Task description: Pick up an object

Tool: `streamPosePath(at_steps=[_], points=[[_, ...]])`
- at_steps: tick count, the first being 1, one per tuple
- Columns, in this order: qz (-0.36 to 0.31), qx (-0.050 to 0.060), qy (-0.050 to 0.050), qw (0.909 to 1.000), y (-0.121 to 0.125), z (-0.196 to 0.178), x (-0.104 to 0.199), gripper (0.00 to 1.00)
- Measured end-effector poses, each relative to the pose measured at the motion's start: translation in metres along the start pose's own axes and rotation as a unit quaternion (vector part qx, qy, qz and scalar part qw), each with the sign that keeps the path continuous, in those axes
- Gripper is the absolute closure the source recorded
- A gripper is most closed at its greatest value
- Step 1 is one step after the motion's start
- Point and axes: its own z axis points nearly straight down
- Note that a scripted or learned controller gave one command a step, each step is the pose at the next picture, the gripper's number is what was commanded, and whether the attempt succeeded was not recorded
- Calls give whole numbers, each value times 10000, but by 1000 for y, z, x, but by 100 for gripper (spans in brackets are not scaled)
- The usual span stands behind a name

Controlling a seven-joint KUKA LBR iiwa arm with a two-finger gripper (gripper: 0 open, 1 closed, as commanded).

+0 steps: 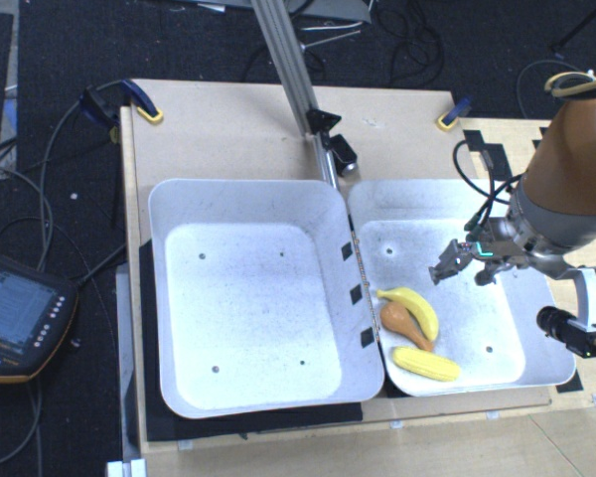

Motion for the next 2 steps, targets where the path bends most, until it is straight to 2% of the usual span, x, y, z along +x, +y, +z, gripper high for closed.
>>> streamPosePath(at_steps=[1,2], points=[[0,0,0,10000,0,0,0,0],[-3,13,1,10000,6,45,3,0]])
